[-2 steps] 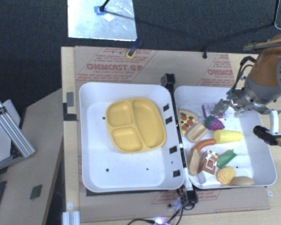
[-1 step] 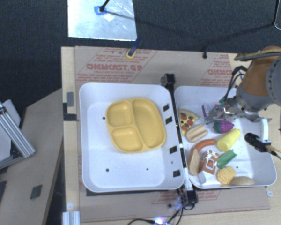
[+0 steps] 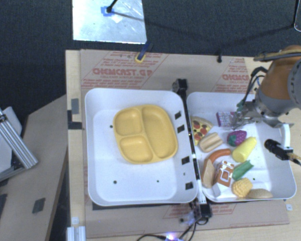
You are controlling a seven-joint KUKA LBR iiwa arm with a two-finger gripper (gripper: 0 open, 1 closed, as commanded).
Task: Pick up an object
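The right bin (image 3: 278,177) holds several toy foods. Among them are a pizza slice (image 3: 200,128), a hot dog bun (image 3: 209,142), a purple and green fruit (image 3: 236,137) and a yellow piece (image 3: 244,148). Nearer the front lie a sausage (image 3: 218,155), a green vegetable (image 3: 242,168), a bread slice (image 3: 208,172), an orange and white carton (image 3: 224,173), a corn cob (image 3: 242,187) and a tan piece (image 3: 260,194). My gripper (image 3: 232,118) reaches in from the right, low at the back of this bin, just behind the purple fruit. I see nothing held in it.
The left bin (image 3: 98,179) holds a yellow divided plate (image 3: 143,133). A black divider with clips (image 3: 186,134) runs between the bins. A black fitting with a cable (image 3: 276,149) hangs off the arm over the right bin's right side.
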